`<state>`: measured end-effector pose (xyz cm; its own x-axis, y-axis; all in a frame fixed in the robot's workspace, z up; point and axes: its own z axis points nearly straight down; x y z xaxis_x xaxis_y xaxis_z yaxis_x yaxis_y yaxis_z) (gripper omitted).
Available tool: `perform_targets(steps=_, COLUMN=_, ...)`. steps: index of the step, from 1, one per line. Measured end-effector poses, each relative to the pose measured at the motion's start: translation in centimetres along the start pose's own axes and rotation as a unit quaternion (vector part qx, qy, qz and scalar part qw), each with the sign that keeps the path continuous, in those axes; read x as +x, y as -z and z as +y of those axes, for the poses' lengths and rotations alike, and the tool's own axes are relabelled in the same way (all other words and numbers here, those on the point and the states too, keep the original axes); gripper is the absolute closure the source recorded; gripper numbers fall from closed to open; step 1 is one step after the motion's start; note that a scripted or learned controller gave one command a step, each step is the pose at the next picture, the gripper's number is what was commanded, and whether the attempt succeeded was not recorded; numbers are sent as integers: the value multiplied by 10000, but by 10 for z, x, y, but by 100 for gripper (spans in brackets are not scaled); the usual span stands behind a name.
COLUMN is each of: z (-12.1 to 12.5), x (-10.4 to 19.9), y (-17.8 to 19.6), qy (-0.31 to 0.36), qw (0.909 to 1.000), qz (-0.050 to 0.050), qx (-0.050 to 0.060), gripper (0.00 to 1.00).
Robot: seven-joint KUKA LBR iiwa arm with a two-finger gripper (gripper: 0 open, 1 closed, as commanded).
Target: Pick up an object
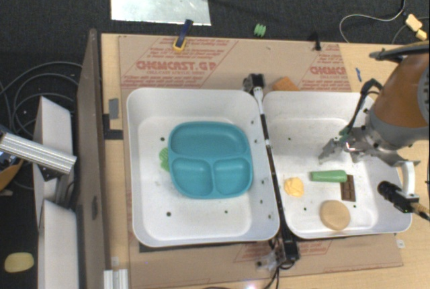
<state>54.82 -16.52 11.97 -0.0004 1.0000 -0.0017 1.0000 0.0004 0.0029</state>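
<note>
My gripper (339,152) hangs over the middle of the right bin (302,113), open, with nothing between its fingers. Just below it lies a green rectangular block (328,176). A dark brown bar (348,188) rests at the block's right end. A small yellow lump (293,186) sits to the block's left, and a round tan piece (334,214) lies near the bin's front edge. In the left bin (144,146) a teal divided plate (209,158) lies flat, with a bit of something green (163,158) peeking out from under its left edge.
The grey and orange arm (402,106) covers the right bin's right side. A ridge with a clamp (255,84) separates the two bins. An orange piece (285,85) lies on the cardboard behind the right bin. Cables run along the floor at left.
</note>
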Motion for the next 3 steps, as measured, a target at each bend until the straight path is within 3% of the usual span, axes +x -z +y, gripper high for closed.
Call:
perform_targets(steps=1, z=105, x=-43, y=20, qy=28, qw=10000, qz=-23, qx=-56, gripper=0)
perform_targets(steps=2, z=34, x=12, y=-26, qy=11, qw=10000, qz=32, qx=55, gripper=0)
perform_targets(steps=3, z=-56, x=-44, y=-36, qy=-41, qw=10000, qz=7, qx=37, gripper=0)
